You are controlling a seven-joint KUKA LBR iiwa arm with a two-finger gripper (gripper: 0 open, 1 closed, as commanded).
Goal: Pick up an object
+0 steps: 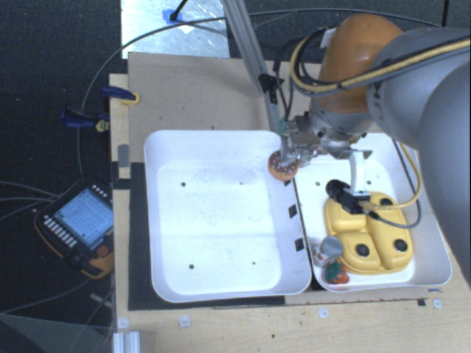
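My gripper (285,162) hangs over the rim between the two bins, near their far end. A small round brown and orange thing (280,169) sits between its fingertips, lifted above the rim, and the fingers are shut on it. In the right bin (434,267) lies a large yellow toy block with black dots (372,237). A small grey, red and green thing (331,259) rests at that bin's near left corner.
The left bin (158,197) stands beside the right one, a narrow strip between them. The grey arm with its orange band (360,43) covers the right bin's far side. A handheld pendant (77,223) and blue clamps (110,94) lie off the bench to the left.
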